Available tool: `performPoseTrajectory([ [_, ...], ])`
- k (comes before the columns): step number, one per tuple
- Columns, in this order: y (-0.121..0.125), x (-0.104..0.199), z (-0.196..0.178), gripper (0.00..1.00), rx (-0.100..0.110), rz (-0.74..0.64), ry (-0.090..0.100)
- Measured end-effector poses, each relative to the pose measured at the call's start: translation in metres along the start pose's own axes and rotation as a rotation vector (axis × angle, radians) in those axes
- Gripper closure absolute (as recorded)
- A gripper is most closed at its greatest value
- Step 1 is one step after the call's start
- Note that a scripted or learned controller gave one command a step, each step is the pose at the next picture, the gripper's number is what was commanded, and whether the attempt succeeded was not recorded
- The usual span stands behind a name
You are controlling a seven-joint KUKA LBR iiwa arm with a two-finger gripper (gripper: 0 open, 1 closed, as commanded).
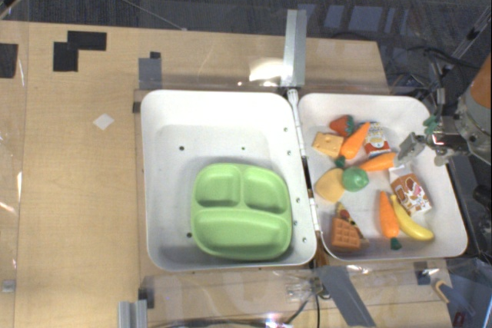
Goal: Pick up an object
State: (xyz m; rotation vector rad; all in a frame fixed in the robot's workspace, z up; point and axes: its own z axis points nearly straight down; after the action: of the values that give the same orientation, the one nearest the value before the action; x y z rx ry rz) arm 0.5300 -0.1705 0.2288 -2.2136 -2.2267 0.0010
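Observation:
The right bin [453, 242] holds several toy foods. Among them are a yellow cheese wedge [327, 144], an orange carrot [355, 140], a green ball [355, 179], a red-and-white packet [410, 193], a banana [413, 226] and a brown waffle [346, 231]. My gripper [427, 151] hangs over the bin's right side, above the packet and just right of a small carton [375, 138]. Its fingers [407, 147] stand apart and open, with nothing between them.
The left bin [161, 119] holds a green divided plate [242, 210] in its near half. A metal post [295, 50] rises behind the wall that the two bins share. Wooden bench top spreads out to the left.

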Motion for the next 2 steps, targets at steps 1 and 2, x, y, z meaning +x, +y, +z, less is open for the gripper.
performPoseTrajectory([
  [1,-0.008,0.008,0.117,0.00,-0.004,-0.391,-0.001],
  [2,0.014,-0.001,0.103,0.00,-0.003,-0.387,-0.001],
])
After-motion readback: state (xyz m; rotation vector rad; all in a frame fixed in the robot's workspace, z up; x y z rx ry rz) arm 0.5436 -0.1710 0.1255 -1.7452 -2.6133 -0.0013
